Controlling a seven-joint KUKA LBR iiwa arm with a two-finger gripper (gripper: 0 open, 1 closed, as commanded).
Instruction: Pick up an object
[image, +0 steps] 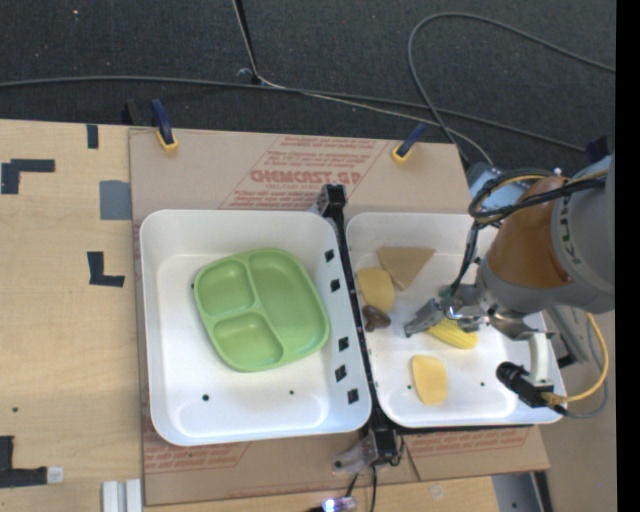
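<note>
The right bin (520, 408) holds several small items: a tan wedge (405, 262), a pale yellow round piece (377, 288), a small brown lump (375, 318), a bright yellow curved piece (457, 338) and a yellow oval (430, 380). My gripper (440, 320) is low in this bin, right over the bright yellow curved piece. It is open, with one grey finger (420, 322) splayed out to the left. The wrist hides the other finger and part of the yellow piece. I see nothing lifted between the fingers.
The left bin (160, 400) holds a green divided plate (260, 308). A black divider (345, 310) runs between the two bins. Cables (470, 250) hang off the arm above the right bin. Two clamps (165, 135) hold the cardboard at the back.
</note>
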